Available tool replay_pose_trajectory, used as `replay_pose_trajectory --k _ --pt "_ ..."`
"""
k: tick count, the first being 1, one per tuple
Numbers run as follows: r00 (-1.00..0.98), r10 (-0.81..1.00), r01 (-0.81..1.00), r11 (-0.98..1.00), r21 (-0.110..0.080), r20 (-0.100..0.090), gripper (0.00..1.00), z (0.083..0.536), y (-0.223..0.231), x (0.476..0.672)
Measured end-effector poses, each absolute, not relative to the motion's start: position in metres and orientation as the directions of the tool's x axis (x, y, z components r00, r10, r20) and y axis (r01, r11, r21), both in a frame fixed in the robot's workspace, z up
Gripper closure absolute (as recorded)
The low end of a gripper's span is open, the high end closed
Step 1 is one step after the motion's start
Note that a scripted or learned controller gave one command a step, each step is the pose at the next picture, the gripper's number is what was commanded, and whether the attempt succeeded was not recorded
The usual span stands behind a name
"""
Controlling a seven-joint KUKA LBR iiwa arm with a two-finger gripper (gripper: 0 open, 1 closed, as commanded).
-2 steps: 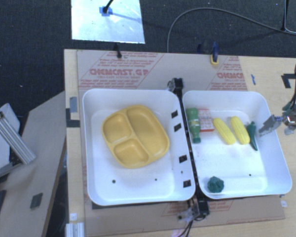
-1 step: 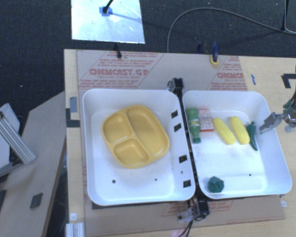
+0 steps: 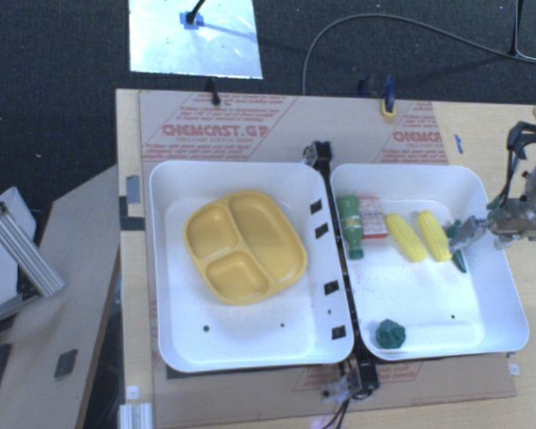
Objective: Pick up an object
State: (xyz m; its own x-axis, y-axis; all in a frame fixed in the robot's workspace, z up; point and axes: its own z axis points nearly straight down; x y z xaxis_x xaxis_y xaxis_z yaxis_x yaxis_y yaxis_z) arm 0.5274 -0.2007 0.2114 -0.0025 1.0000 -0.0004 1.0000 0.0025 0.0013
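Right white bin point(image 3: 496, 298), jaws point(image 3: 463, 236) low beside corn cob point(image 3: 433, 235).

light: bright, even, overhead | glare: metal sheet point(image 3: 195, 25) washed pale, white bins point(image 3: 250, 351) near blown out | shadows: faint | focus: slightly soft, grainy

Dark speckled carpet floor point(image 3: 54, 52) behind and left of table. Shiny metal plate point(image 3: 194, 25) lies on floor at top — black rod rests on it. Black cable point(image 3: 402, 25) loops across carpet. Table point(image 3: 134, 329) pale wood, covered by brown printed cardboard sheet point(image 3: 223, 119). Aluminium frame rail point(image 3: 18, 248) at left edge — light even, soft.
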Motion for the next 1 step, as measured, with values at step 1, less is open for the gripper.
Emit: replay_pose_trajectory --k 1 --pt "-0.002 1.0 1.0 0.002 0.0 0.0 0.0 0.168 -0.2013 0.5215"
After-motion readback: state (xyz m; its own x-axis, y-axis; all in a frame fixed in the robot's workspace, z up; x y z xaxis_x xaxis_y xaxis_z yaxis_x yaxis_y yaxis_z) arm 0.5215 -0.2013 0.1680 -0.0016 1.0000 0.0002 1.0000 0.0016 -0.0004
